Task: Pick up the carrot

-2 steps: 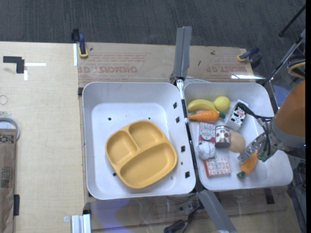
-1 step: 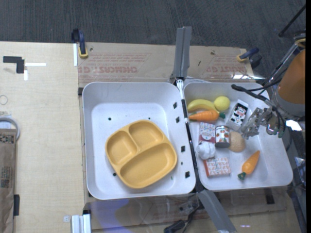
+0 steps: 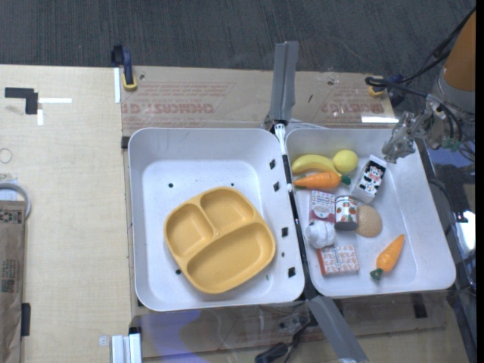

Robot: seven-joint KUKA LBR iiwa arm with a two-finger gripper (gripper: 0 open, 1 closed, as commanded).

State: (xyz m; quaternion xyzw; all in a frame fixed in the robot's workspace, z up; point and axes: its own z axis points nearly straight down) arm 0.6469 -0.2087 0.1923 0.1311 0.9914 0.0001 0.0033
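Lowest in the camera view, near the front edge of the right-hand shallow white bin [image 3: 439, 278], lies a small orange plastic carrot with a green stub [image 3: 389, 254], tilted with its tip up and to the right, clear of the small red-and-white printed box [image 3: 338, 260] beside it. A second orange carrot, longer and lying flat [image 3: 318, 180], sits farther back just below the yellow banana [image 3: 312, 162] and close to the yellow lemon [image 3: 345, 160], so either may be meant. The metal two-finger gripper [image 3: 399, 144] hangs over the bin's far right corner, near the black-and-white carton [image 3: 370, 178]; whether it is parted or shut I cannot tell, and nothing is seen in it. The front carrot looks the easier pick, having free space on both long sides: the approach should come straight down over its middle, with the closing direction across its narrow width. The rear carrot is crowded by the banana and would need more care. Between them cluster a small red-labelled can [image 3: 345, 212], a round tan bun [image 3: 368, 221] and a white lumpy toy [image 3: 320, 234]. The left-hand white bin [image 3: 151, 225] holds a yellow three-compartment plate [image 3: 220, 240]. Both bins rest on a pale wood bench [image 3: 60, 225] with a brown printed cardboard sheet [image 3: 197, 100] behind, and dark carpet [image 3: 189, 13] beyond.
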